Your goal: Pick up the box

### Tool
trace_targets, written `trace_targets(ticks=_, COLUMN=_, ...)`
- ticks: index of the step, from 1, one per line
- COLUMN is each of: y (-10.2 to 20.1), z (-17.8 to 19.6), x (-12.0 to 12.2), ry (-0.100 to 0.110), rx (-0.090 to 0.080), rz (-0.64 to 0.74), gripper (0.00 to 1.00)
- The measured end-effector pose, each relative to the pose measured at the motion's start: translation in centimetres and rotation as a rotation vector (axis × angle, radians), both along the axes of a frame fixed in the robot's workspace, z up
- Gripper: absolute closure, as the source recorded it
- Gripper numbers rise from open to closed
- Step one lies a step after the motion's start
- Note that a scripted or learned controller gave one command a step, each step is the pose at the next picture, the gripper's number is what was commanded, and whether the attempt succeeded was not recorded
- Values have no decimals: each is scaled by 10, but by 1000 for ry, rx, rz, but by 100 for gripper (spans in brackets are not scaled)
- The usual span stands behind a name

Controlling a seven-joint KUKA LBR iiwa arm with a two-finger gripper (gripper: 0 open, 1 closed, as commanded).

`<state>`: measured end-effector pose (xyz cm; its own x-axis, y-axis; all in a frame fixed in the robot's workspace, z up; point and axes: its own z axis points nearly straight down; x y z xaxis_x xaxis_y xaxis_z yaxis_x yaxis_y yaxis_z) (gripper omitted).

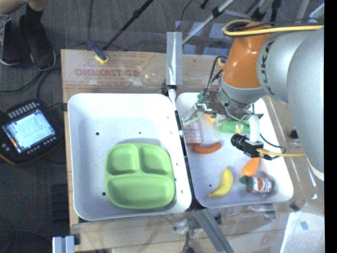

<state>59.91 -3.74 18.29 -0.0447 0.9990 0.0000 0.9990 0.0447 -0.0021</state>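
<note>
Camera view: left bin (84, 120) holds a green divided tray (140, 176) at its 6 o'clock. Right bin (281, 191), near edge: banana (223, 183), can (259, 184) and carrot (251, 166) at 5 o'clock. Mid: red sausage (206, 148). The box (192, 132), small with a red label, lies at 9 o'clock against the divider wall. Gripper (210, 108) sits low at 11 o'clock, just beyond the box; grip state can't be judged, wrist blocks it.
</note>
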Motion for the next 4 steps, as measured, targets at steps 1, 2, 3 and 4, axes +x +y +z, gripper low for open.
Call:
trace_targets(ticks=1, y=-81, z=-79, x=6, ry=-11, rx=-3, rz=51, gripper=0)
trace_targets(ticks=2, y=-62, z=-89, x=47, ry=-16, rx=-4, rz=-51, gripper=0)
trace_targets(ticks=3, y=-68, z=-88, x=-39, ry=-23, rx=0, rz=21, gripper=0)
trace_targets(ticks=4, y=-61, z=-88, x=-74, ry=-30, rx=-4, rz=-40, gripper=0)
